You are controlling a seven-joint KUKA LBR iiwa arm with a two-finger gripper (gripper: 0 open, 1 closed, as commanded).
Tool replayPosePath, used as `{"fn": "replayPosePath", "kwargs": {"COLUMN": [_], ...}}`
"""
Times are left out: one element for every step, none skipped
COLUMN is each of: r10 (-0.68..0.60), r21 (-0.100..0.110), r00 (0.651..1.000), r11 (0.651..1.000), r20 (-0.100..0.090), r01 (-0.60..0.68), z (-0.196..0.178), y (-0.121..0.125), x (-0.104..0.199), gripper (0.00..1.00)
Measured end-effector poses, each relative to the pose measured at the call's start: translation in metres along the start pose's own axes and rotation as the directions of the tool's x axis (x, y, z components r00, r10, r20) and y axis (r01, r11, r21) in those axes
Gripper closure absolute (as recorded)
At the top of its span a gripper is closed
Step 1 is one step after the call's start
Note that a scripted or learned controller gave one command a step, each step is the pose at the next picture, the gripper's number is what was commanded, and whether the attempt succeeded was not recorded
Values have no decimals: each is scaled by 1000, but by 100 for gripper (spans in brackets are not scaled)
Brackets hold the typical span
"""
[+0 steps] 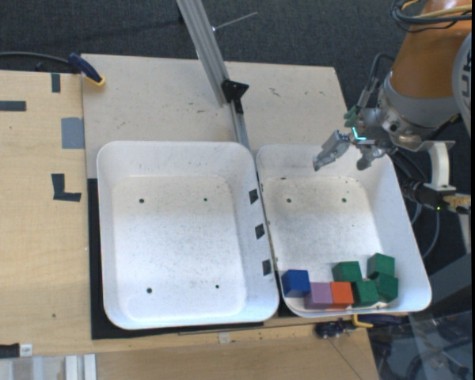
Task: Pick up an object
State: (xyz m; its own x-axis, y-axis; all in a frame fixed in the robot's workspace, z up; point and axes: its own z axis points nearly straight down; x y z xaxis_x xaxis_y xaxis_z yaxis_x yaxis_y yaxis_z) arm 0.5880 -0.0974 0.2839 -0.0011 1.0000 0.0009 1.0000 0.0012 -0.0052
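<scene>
Blocks [344, 286]: blue, purple, orange, green cubes clustered at right bin's [396, 204] near edge. Claw [347, 157] spread, holding nothing.

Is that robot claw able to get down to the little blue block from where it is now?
Probably yes. The gripper hangs over the far end of the right bin, and bare floor lies between it and the blue block. The snag: the block sits near the bin's wall, with a purple block alongside.
</scene>
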Motion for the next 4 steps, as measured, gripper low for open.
{"fn": "replayPosePath", "kwargs": {"r10": [-1,1,0,0], "r21": [-4,0,1,1], "r00": [1000,1000,1000,1000], "r11": [1000,1000,1000,1000], "r20": [1,2,2,1], "r01": [1,-1,0,0], "z": [-2,41,85,131], "y": [1,0,1,4], "x": [0,-1,2,8], "gripper": [0,0,0,0]}}
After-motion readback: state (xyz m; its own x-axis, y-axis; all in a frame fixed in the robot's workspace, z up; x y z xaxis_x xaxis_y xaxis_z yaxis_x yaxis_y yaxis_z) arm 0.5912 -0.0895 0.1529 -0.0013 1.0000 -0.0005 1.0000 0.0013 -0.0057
